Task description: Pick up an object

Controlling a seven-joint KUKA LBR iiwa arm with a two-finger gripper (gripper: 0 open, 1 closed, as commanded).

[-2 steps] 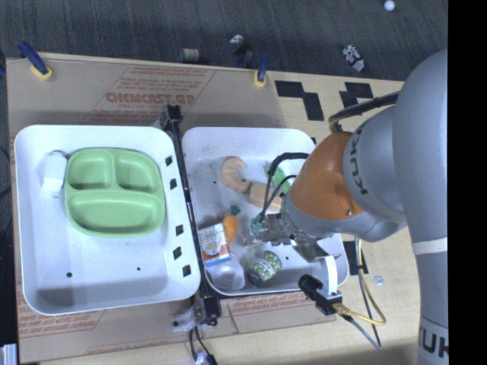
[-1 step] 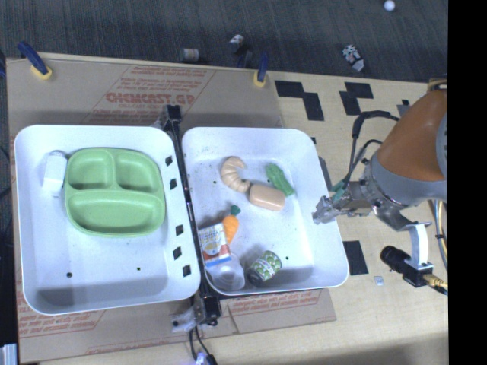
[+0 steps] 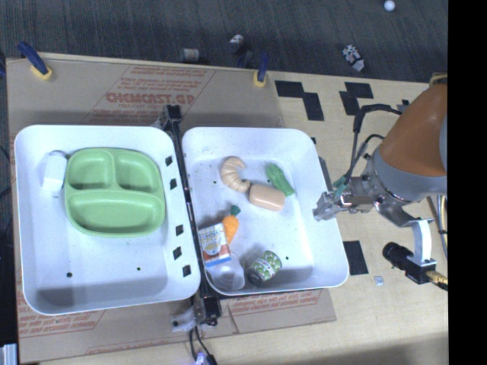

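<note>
Green-patterned can (image 3: 264,266) lies sideways in right bin (image 3: 323,268); pincer (image 3: 326,206) grip unclear.

Two bins side by side on the counter (image 3: 380,295). In the left bin (image 3: 30,280): a divided tray (image 3: 114,192). In the right bin (image 3: 304,150): a croissant (image 3: 233,172) behind, a can (image 3: 264,266) in front, a carton (image 3: 214,243) left of it.

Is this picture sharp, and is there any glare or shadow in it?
Camera view: rather soft and grainy; small things like the can look blurred. The white bins are bright, nearly washed out, with grey shadow along their near walls. The arm is blurry.
</note>
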